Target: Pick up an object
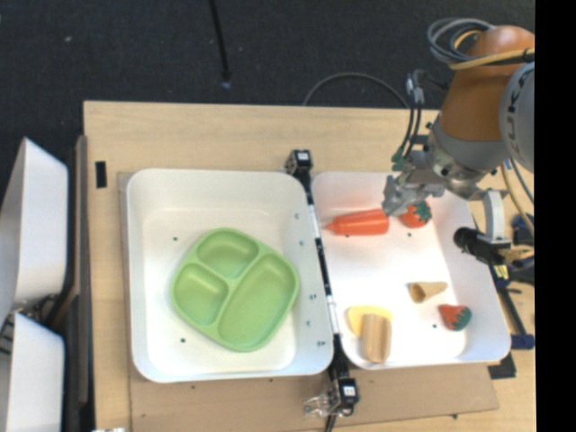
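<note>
Hand [402, 202] over right bin [468, 349] between carrot [358, 223] and tomato [416, 215]; finger state indiscernible. Risk: closing between the two, gripping neither.

green plate [236, 290], orange carrot [358, 223], white bins [144, 241]
</note>
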Motion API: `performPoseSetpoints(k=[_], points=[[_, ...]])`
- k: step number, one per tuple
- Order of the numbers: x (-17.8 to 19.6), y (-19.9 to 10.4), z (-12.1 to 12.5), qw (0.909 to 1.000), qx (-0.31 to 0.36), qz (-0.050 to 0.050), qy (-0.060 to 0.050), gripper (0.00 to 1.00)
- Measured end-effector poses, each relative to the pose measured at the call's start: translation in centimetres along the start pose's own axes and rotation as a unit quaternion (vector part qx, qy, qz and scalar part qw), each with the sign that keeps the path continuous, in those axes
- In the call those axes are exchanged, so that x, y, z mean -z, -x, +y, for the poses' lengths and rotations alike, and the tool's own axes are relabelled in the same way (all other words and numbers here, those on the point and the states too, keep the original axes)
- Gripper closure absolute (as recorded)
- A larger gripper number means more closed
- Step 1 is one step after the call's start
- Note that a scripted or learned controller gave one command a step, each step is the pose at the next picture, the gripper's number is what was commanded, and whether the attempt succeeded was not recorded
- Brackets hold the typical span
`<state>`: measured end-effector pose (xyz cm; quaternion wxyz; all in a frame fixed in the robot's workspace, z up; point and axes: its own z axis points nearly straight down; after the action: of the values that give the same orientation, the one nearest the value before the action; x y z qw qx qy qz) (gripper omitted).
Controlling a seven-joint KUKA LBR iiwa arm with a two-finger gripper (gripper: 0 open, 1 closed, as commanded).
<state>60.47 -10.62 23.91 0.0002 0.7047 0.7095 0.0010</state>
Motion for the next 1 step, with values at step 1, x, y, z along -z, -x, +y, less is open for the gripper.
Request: performPoseSetpoints(k=[1], points=[[-0.65,-5.41,-1.55,1.0000,0.000,0.000,-0.001,1.00]])
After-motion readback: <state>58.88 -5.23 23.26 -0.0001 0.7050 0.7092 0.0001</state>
